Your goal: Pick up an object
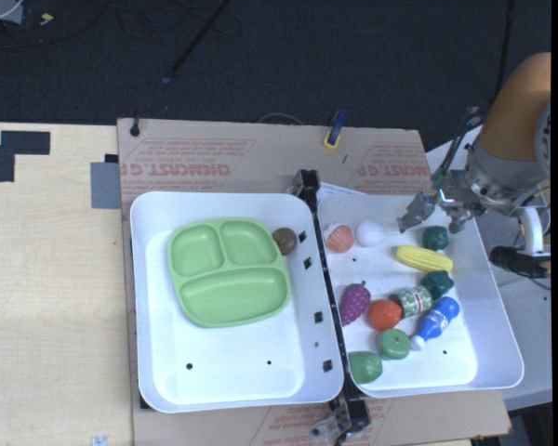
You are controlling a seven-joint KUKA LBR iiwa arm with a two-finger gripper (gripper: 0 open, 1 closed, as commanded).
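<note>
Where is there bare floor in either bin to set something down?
Left bin: the floor below the green tray is bare, with a small brown ball by the divider. Right bin: crowded; the corn, blue bottle and orange ball leave only the lower right corner.

A grey, rounded arm segment is topped by a broad orange band; thin dark cables and grey metal finger links are seen.

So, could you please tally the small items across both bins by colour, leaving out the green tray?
Green: 4
Orange or peach: 2
Yellow: 1
Purple: 1
White: 1
Blue: 1
Brown: 1
Multicoloured can: 1
Total: 12
</note>
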